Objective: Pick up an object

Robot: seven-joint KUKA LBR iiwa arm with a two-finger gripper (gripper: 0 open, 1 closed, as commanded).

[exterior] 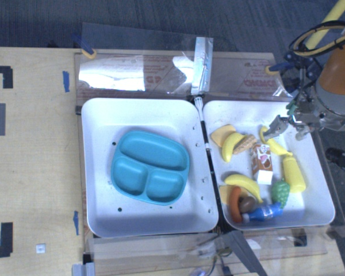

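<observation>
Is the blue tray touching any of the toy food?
Apart. The camera view shows the blue tray alone in the left bin, while the toy food lies in the right bin, with the bins' rims between them.

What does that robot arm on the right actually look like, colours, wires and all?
The arm is grey metal with an orange band above the wrist. Black cables loop around its upper part, beside a yellow hose, and there is a small blue fitting near them. At its tip sits the end effector, a small silver-grey metal piece with thin fingers.
</observation>
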